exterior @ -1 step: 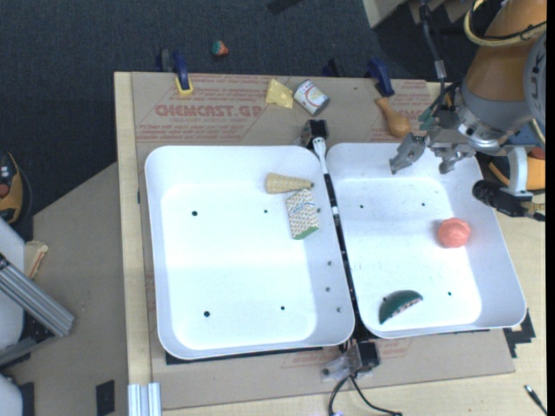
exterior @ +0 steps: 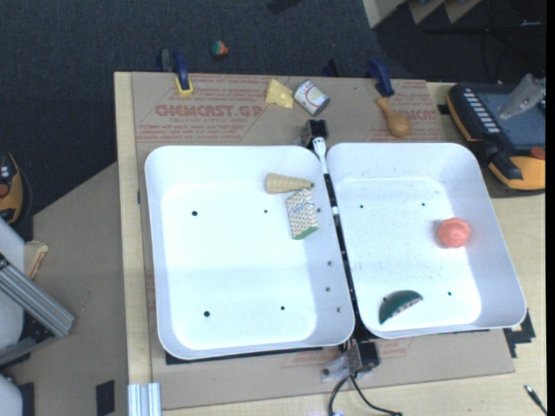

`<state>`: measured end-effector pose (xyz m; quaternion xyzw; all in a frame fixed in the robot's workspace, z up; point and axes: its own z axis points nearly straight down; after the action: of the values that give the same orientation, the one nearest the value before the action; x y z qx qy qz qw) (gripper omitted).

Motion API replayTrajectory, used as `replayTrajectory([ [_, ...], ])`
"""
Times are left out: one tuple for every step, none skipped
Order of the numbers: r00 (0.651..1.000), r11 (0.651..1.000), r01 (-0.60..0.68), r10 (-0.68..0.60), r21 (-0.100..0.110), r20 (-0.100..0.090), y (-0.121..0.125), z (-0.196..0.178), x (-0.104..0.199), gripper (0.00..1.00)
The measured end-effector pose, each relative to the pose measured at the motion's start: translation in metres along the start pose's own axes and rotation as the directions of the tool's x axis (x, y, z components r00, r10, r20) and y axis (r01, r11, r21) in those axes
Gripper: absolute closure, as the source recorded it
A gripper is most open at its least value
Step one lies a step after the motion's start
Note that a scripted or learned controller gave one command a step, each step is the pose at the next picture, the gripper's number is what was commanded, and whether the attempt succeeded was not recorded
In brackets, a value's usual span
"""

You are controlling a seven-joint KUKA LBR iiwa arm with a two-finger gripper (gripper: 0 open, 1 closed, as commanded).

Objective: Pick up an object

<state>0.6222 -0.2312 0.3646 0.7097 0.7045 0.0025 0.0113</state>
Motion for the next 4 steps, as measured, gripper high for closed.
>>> replayTrajectory([
  [1.0, 1.0, 0.008, -0.008, 0.013, -0.008, 0.001, 0.0, 0.007, 1.0],
  [1.0, 1.0, 0.014, -0.013, 0.025, -0.016, 0.02, 0.098, 0.086, 1.0],
  [1.0, 1.0, 0.005, -0.005, 0.013, -0.01, -0.028, 0.026, 0.069, 1.0],
  [1.0, 1.0, 0.003, -0.003, 0.014, -0.008, -0.036, 0.01, 0.021, 1.0],
])
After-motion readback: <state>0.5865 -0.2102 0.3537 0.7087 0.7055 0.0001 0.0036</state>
